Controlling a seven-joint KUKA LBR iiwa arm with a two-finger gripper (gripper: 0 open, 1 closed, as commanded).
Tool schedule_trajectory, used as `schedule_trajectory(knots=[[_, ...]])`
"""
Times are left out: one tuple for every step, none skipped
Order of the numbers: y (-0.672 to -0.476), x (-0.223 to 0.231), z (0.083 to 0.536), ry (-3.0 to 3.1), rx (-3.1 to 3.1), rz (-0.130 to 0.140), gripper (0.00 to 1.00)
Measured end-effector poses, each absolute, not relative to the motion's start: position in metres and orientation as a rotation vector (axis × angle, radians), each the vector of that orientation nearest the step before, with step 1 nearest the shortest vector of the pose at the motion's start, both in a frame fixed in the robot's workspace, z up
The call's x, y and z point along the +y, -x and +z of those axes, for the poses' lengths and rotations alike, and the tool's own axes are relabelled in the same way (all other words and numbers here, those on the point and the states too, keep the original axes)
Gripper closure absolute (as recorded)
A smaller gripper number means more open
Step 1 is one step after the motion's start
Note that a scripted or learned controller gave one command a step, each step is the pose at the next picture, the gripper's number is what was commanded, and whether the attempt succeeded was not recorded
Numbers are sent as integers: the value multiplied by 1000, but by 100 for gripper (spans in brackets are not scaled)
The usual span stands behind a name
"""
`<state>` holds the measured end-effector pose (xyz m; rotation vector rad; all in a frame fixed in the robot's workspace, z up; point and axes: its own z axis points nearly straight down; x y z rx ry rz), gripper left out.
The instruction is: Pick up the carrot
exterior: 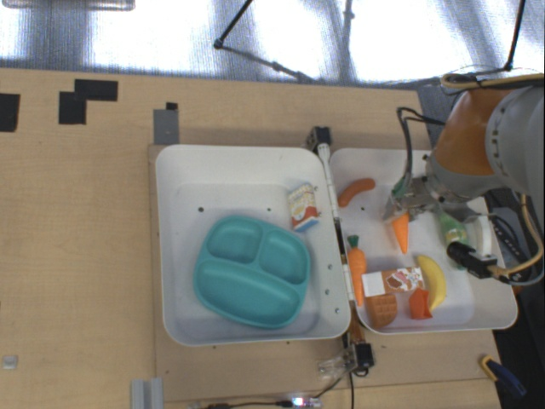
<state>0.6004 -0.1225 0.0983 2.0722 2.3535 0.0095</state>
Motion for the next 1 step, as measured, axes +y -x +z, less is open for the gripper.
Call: schedule_trajectory(knots=[[-598,-75,185,-2223,2217,4,100]])
